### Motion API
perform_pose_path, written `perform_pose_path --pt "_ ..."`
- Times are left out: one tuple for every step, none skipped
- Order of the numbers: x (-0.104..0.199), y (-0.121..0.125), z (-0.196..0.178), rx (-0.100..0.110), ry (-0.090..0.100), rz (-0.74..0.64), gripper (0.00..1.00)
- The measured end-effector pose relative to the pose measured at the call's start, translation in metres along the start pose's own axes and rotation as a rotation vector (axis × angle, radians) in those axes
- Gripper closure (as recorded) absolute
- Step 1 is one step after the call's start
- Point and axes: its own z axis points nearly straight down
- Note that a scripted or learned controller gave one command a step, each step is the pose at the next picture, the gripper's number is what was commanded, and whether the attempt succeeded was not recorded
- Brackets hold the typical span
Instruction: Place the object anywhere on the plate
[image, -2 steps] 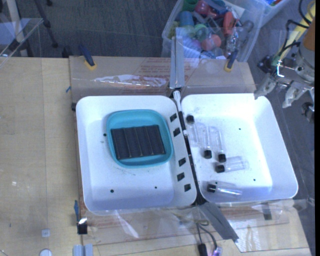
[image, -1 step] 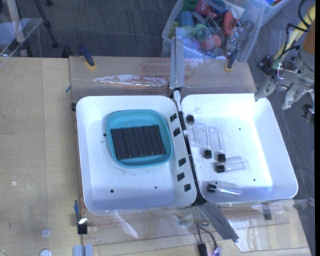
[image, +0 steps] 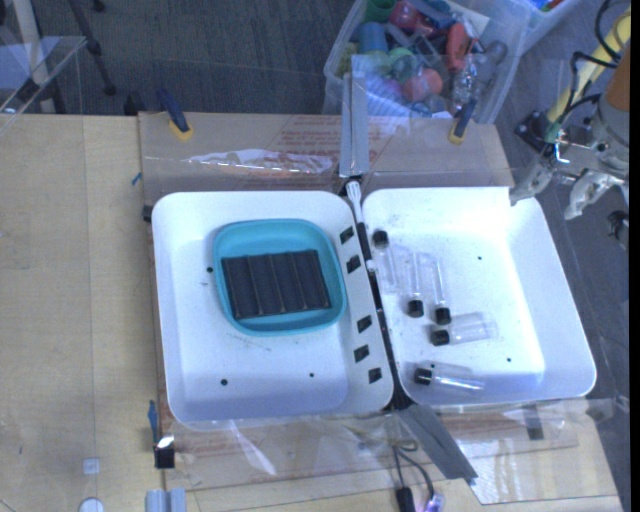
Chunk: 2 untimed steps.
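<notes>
A teal plate (image: 274, 237) with a dark ridged insert (image: 276, 283) lies in the left white bin (image: 180, 330). Several clear vials with black caps lie in the right white bin (image: 520, 250): one near the divider (image: 392, 253), one at mid-bin (image: 464, 329), and one by the front wall (image: 450, 378). My gripper (image: 553, 190) hovers over the far right corner of the right bin, well away from the vials. Its two pale fingers stand apart, open, with nothing between them.
A raised divider (image: 362, 300) with black clips separates the two bins. A clear box of colourful items (image: 425, 45) stands behind the bins. Cables and hardware (image: 590, 90) crowd the right edge. Wooden bench top (image: 70, 300) stretches to the left.
</notes>
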Motion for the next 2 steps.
perform_pose_path --pt "-0.003 0.002 -0.039 -0.006 0.000 0.011 0.00" --pt "-0.001 0.001 -0.019 0.000 0.000 0.009 0.00"
